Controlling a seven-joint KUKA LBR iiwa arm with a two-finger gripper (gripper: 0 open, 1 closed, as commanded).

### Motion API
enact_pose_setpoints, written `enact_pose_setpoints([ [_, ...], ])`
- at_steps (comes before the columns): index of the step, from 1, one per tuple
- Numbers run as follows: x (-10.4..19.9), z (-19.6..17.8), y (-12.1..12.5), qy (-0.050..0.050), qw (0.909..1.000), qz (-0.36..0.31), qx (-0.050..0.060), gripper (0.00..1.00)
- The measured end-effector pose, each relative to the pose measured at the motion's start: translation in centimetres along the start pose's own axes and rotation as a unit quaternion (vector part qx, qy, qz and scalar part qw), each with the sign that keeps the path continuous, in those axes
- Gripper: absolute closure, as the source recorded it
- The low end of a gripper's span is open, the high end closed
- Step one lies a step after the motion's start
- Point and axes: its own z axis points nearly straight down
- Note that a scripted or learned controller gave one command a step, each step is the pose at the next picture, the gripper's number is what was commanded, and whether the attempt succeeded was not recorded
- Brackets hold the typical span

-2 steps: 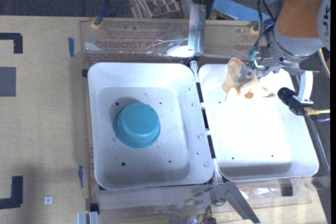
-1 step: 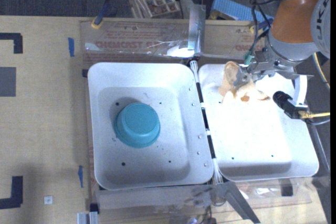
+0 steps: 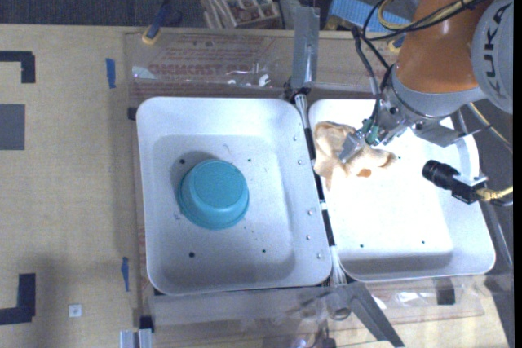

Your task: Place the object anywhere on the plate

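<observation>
Cloth (image 3: 330, 149) lies directly beneath the hand (image 3: 364, 139), touching it.

Two bins are set side by side on a bench. In the left bin (image 3: 159, 257), an upturned bowl (image 3: 214, 192) is placed left of centre. In the right bin (image 3: 408, 244), a crumpled object (image 3: 333, 151) is lodged in the far left corner, with the gripper (image 3: 364, 140) positioned directly over it.
</observation>
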Motion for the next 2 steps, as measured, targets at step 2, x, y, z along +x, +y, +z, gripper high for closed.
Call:
enact_pose_setpoints([
  [2, 9.9, 0.3, 0.0, 0.000, 0.9221, -0.387, -0.001, 1.00],
])
